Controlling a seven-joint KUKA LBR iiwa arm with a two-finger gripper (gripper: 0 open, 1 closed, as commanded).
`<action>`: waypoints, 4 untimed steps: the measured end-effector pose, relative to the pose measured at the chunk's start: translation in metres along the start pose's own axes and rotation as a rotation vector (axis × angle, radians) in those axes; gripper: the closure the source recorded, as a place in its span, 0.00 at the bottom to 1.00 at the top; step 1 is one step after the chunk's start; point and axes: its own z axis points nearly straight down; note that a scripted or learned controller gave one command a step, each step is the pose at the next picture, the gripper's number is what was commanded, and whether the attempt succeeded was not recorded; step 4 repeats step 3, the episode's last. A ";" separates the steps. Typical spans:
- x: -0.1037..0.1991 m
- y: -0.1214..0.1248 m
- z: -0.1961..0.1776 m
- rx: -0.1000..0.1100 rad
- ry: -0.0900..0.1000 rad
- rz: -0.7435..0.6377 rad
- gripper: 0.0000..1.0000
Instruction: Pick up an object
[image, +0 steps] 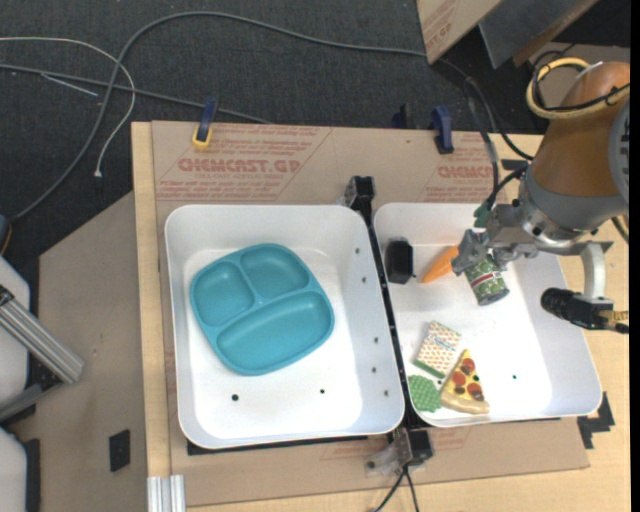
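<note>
My gripper (482, 258) hangs over the back of the right bin (560, 390), with the grey arm and its orange band reaching in from the right. A small green can (490, 285) with a silver top sits tilted between the fingers, which are shut on its upper end. Just left of the can an orange carrot (438, 267) lies on the bin floor, its thick end close to the gripper. A black block (400, 260) rests by the bin's left wall.
In the right bin's front lie a patterned card box (437, 347), a green piece (424, 392) and a pizza slice toy (464, 383). The left bin (190, 400) holds a blue divided plate (262, 307). A black fitting (575, 306) juts in at the right.
</note>
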 end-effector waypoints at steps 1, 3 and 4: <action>0.060 -0.011 0.005 0.002 0.000 0.000 1.00; 0.176 -0.023 -0.014 -0.003 0.000 -0.002 1.00; 0.176 -0.023 -0.014 -0.003 0.000 -0.002 1.00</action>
